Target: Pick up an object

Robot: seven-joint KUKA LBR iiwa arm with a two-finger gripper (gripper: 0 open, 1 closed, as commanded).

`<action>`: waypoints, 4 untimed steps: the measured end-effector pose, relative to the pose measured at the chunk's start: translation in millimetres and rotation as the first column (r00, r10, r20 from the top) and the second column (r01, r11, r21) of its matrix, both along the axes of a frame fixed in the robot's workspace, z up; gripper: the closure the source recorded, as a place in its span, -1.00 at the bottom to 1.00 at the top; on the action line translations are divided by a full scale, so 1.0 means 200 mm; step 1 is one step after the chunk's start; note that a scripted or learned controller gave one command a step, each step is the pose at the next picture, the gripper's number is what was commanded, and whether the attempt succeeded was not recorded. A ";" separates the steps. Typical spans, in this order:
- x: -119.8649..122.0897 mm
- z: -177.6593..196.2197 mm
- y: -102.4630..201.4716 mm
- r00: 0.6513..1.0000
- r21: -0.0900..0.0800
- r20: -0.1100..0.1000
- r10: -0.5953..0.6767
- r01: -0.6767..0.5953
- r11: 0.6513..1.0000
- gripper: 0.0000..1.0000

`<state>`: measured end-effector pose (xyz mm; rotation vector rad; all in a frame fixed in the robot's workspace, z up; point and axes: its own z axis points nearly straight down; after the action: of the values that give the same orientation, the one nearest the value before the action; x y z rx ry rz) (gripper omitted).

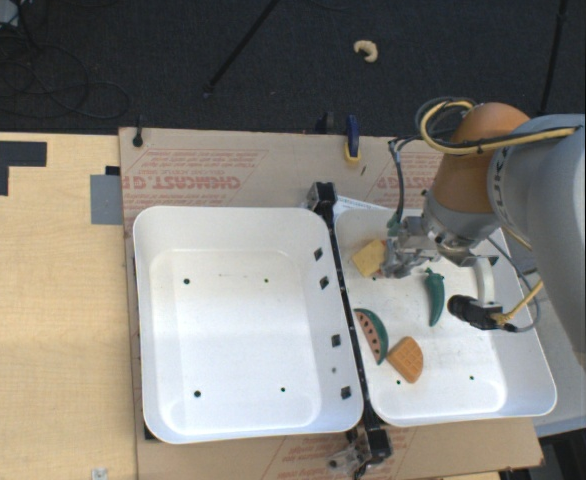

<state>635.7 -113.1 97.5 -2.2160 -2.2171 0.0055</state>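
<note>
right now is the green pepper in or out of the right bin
In: the green pepper lies on the right bin's floor, near the gripper.

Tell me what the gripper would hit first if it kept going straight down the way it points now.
Probably the yellow piece, just beside the gripper in the right bin; otherwise the bin floor. Depth is hard to judge.

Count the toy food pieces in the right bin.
4: yellow wedge by the gripper, green pepper mid-bin, watermelon slice near the divider, orange piece beside it. The arm may hide more.

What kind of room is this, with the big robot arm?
Probably a robot lab: an arm reaches over two white bins holding toy food, like a watermelon slice, with cables on the floor.
</note>
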 end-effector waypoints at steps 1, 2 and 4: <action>0.05 -0.04 0.00 1.000 -0.002 0.008 0.000 0.000 1.000 1.00; -0.09 -0.03 -0.05 1.000 -0.004 0.014 0.001 0.000 1.000 1.00; -0.45 -0.06 0.02 1.000 -0.001 0.003 -0.003 0.003 1.000 1.00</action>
<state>544.7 -109.7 85.7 -2.2221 -2.2154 0.0028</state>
